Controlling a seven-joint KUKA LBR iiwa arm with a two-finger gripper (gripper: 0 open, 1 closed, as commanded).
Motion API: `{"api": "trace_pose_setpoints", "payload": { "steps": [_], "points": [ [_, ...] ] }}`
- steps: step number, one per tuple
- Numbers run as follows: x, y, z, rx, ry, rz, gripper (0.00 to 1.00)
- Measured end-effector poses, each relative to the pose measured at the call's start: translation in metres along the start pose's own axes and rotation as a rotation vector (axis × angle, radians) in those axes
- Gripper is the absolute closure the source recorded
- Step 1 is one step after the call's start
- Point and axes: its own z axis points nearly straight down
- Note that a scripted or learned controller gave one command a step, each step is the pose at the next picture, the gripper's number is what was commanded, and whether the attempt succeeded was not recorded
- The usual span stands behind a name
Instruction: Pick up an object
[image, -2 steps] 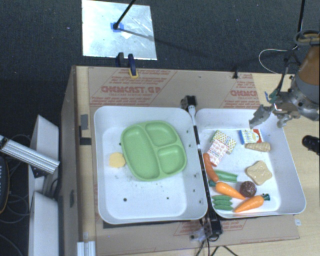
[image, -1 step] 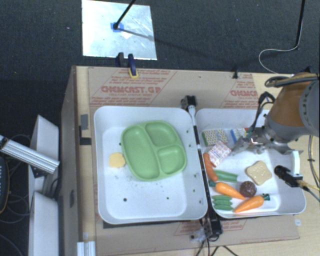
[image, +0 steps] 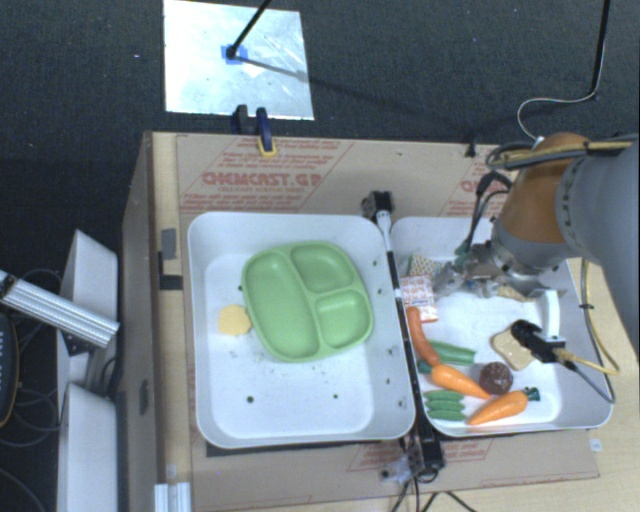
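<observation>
Orange carrot (image: 497, 405) lies at the near edge of the right bin (image: 476, 318), its leafy end pointing right. Just left of it sit green pea pods (image: 444, 403), and a second carrot (image: 457, 380) lies slanted a little farther in. A brown round piece (image: 495, 377) sits between the two carrots' right ends, with a slice of toast (image: 509, 349) just beyond it. A second green pod (image: 455, 352) lies left of the toast. A long orange piece (image: 420, 337) runs along the bin's left wall. Farther along that wall is a red and white packet (image: 417, 293), and beyond it a speckled piece (image: 425, 265).

In the left bin (image: 300, 400) a green divided plate (image: 305, 300) lies tilted, with a small yellow disc (image: 235, 320) just beside its left edge.

The gripper (image: 460, 277) is low over the far part of the right bin, just right of the packet; whether it is wide or narrow cannot be told, and nothing can be seen held in it. Both bins rest on the desk (image: 300, 175), which is covered with printed cardboard.
</observation>
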Motion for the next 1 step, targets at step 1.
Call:
{"api": "trace_pose_setpoints", "payload": {
  "steps": [1],
  "points": [
    [-0.0061, 0.0455, 0.0057, 0.083, 0.016, 0.016, 0.00]
  ]
}}
